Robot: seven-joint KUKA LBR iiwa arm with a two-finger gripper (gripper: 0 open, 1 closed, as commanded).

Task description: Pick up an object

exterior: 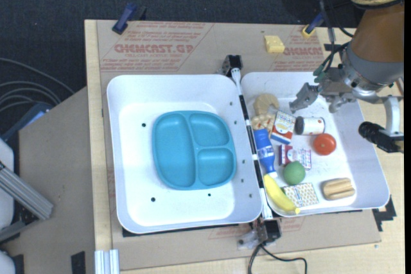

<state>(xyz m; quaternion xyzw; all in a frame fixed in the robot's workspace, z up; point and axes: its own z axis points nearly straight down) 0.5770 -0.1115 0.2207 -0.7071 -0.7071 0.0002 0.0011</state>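
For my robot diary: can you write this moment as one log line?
gripper: above right bin, nothing held | blue tray: left bin

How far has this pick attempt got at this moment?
Done: the arm has reached over the right bin, its pincer above the cluttered items. In hand: nothing is visibly between its fingers. Left: close on something, such as the white bottle or tomato nearby, and lift. The blue tray sits in the left bin.
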